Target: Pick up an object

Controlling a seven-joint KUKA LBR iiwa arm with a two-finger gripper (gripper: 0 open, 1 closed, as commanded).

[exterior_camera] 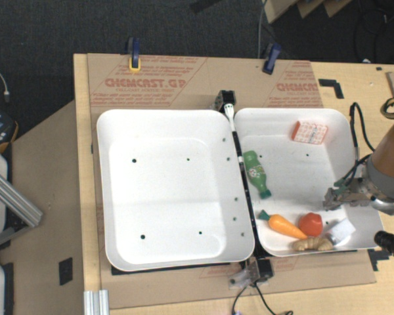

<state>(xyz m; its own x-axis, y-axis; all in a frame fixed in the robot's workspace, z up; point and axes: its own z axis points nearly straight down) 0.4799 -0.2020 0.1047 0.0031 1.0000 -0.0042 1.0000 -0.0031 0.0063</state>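
Observation:
The right bin [295, 128] holds several objects. A green bottle [255, 172] lies along its left wall. An orange carrot [284, 226], a red tomato [310, 224] and a tan ginger root [312, 244] crowd the near edge, with a small white piece [342, 231] beside them. A pink patterned packet [309, 132] lies at the far side. My gripper [343, 197] hangs low over the bin's right side, just above and to the right of the tomato, touching none of the objects that I can see.
The left bin [171, 189] sits beside the right one, with a black divider strip [239, 163] between them. Both rest on a cardboard sheet [184, 77] held by clamps at the back. A black cable [352, 126] runs along the right bin's rim.

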